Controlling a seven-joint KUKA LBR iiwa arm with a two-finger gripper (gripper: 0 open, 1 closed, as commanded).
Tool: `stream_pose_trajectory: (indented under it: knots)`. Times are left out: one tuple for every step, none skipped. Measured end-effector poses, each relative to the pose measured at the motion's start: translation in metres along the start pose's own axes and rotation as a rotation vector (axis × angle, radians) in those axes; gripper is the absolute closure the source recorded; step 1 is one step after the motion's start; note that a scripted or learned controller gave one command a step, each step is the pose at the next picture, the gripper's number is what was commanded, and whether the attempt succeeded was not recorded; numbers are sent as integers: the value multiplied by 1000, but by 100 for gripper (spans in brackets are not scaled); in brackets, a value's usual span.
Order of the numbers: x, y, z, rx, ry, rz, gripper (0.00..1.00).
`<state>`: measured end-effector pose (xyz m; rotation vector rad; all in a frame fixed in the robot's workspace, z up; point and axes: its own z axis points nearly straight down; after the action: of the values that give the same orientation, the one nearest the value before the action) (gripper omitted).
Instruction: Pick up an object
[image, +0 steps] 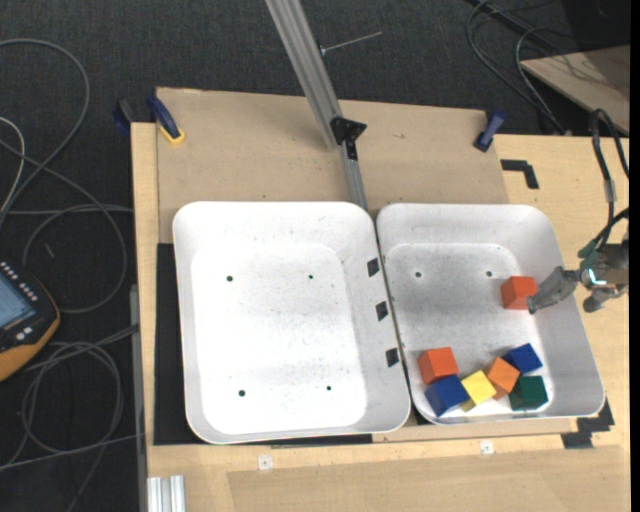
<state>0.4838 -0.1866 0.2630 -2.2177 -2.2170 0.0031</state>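
Orange block (517, 292): lies alone on the floor of the right bin (455, 232), toward that bin's right wall, well apart from the other blocks.
Gripper (550, 291): just beside the orange block on its right, tip at the block's edge; whether it is parted or closed cannot be told, and no block is seen between its tips.
Arm: enters low over the right bin's right rim, slanting leftward and slightly down toward the block.
Block cluster: at the right bin's near edge, an orange cube (437, 363), a blue one (447, 393), a yellow one (478, 387), a second orange (503, 375), another blue (523, 357) and a green one (528, 391), packed close.
Left bin (200, 300): touching the right bin's left side on the worktop (250, 150).
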Motion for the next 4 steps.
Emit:
stream_pose_trajectory:
  knots:
    - [0, 1, -2, -5, -2, -1, 0]
    - [-1, -2, 61, 2, 1, 0, 0]
    - [-3, 2, 104, 0, 1, 0, 0]
    - [-3, 1, 157, 1, 1, 0, 0]
